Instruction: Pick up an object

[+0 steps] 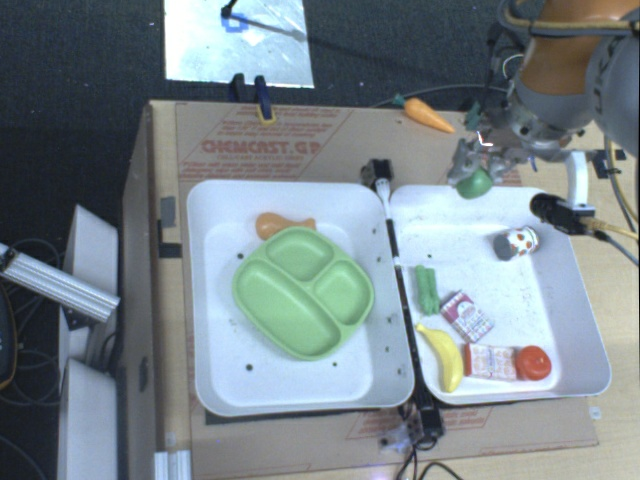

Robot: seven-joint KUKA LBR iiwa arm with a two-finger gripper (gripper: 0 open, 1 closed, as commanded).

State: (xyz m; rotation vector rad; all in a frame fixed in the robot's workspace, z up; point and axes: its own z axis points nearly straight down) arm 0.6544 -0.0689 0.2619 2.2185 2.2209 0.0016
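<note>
Gripping a small green object (476,183), my gripper (472,168) sits above the far edge of the right bin (590,338), near the corner closest to the divider between the bins. The green object shows at the fingertips, raised off the bin floor; its exact shape is too small to make out. My arm (575,28) enters from the right, the orange band uppermost in view and the grey wrist angled down towards the bin.

Right bin contents, noted working away from the gripper: a small round white and brown item (518,242) towards the far right side; a green stick-shaped piece (427,289) close to the divider; a small red and white packet (467,317) just beside it; a banana (446,356) at the near side; a flat carton (490,362) next to the banana, with a red round object (535,363) touching its right end.

Left bin (215,368): a green sectioned plate (303,290) lies roughly central, tilted. An orange object (274,225) rests at the plate's far edge, partly hidden by it.

Outside the bins: an orange carrot-shaped item (429,115) lies on the bench beyond the right bin, well apart from the gripper. A brown board (260,143) with red lettering lies under both bins.
</note>
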